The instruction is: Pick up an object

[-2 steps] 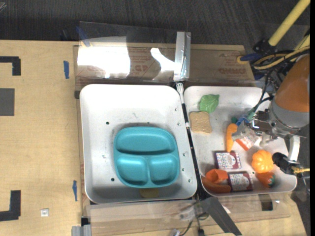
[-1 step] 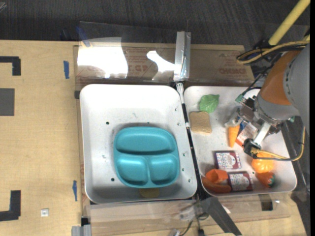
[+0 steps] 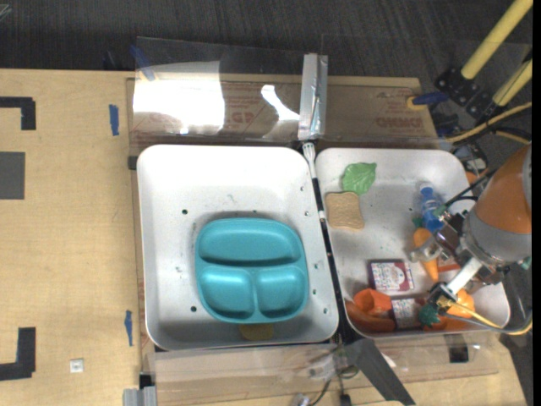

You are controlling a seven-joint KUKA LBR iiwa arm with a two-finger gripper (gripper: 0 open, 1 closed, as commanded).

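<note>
Looking down at a slant on two shallow white bins set side by side on a bench, the left bin (image 3: 161, 227) holds a teal divided plate (image 3: 251, 267) that lies flat and fills its middle and its 6 o'clock half. The right bin (image 3: 385, 163) holds the small loose things that could be picked up. A green leaf-shaped piece (image 3: 359, 176) lies at the bin's 11 o'clock, and a tan bread-like slice (image 3: 345, 211) sits just beside it at the leaf's 7 o'clock, close to the wall shared by the two bins. A small maroon and white packet (image 3: 390, 275) lies flat near the bin's middle, toward 6 o'clock. An orange lump (image 3: 368, 301) lies at the bin's 7 o'clock, with a second small packet (image 3: 404, 312) touching it at its 3 o'clock. A blue object (image 3: 429, 200) and a small orange piece (image 3: 420, 237) sit at the bin's 3 o'clock side. The grey arm (image 3: 499, 235), with its orange band, reaches in over the bin's 4 o'clock edge. The gripper (image 3: 444, 244) sits low among the blue and orange things there, close to both; clutter hides it too much to tell how far open it is or whether it has hold of anything.
</note>
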